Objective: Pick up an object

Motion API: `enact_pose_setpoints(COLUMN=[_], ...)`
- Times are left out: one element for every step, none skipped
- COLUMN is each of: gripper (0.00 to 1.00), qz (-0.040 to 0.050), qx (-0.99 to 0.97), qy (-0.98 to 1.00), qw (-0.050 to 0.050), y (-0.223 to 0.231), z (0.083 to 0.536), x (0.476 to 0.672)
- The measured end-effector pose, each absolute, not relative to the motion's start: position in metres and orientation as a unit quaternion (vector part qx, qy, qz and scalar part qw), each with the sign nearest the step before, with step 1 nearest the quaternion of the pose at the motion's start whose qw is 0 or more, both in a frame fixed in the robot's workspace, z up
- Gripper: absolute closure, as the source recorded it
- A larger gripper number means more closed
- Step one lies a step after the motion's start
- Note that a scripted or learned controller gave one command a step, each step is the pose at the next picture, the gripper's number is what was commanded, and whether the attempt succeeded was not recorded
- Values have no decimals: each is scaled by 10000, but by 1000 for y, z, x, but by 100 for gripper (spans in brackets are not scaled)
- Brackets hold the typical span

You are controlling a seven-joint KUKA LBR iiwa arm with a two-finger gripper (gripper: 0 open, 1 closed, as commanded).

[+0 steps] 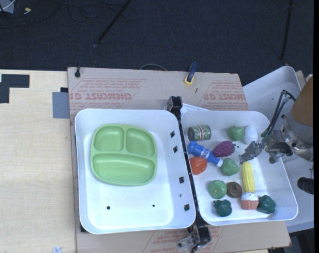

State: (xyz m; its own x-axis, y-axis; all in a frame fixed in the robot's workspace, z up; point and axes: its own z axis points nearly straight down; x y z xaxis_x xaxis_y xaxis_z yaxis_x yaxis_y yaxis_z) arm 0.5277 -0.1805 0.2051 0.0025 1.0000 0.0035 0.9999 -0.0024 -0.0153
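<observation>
Camera view
Claw (pixel 252 153): reaches in from the right over the right bin (pixel 278 136); its grip cannot be told, and nothing shows between its tips.
Open room: bare white floor lies just right of the claw, toward the bin's right wall; toys crowd its left and near side.
Nearest thing: corn (pixel 248 176), just below the claw, apart from it.
Right bin: can (pixel 199 133) and bottle (pixel 203 152) well left; purple toy (pixel 223 149) left; cupcake (pixel 249 200) below.
Left bin (pixel 96 215): green tray (pixel 123 155), far left of the claw.
Surface: cardboard (pixel 148 91) under both bins, on a wooden bench (pixel 27 183).
</observation>
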Motion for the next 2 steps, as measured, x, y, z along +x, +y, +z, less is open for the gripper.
enact_pose_setpoints(gripper=[0, 0], qz=[6, 14], qx=[-7072, -7067], qy=[-7070, -7075], qw=[14, 35], y=[-181, -175], z=[213, 156], x=[530, 521])
